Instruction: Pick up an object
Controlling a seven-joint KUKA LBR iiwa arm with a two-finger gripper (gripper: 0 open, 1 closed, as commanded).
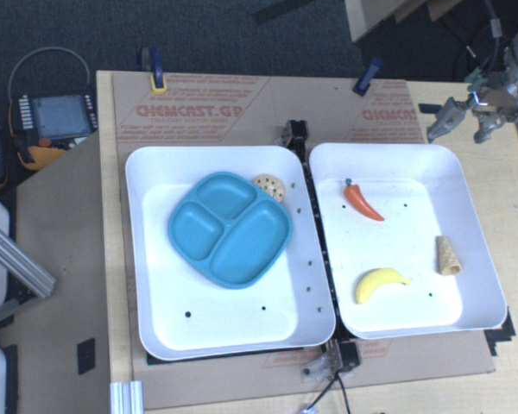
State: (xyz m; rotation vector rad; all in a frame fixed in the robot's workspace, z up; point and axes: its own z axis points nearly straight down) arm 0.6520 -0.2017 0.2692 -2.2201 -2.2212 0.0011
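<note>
Camera view, looking down on the bench, puts the two-finger gripper [464, 121] at the upper right, above the cardboard-covered bench top [242, 106] and just outside the far corner of the right-hand shallow white bin [479, 257]; its two grey fingers [442, 119] stand apart with nothing between them. That bin carries three loose candidates: a small orange-red pepper with a green stem [362, 202] near the far left part of the floor; a yellow plastic banana [380, 284] near the front; a short tan cone-shaped wafer [448, 255] close to the right wall. The left-hand shallow white bin [155, 257] bears a blue three-compartment plastic plate [230, 229], with a round speckled biscuit [268, 185] tucked just beside its far rim.

Nothing is picked yet; the step in hand looks like choosing a target and approaching. The banana seems the soundest choice, lying well apart from walls and neighbours; the fingers should straddle its narrow width across the curve, not along it; descend straight down, close only once low beside it. The wafer, so near the wall, risks a finger catching the rim.
</note>
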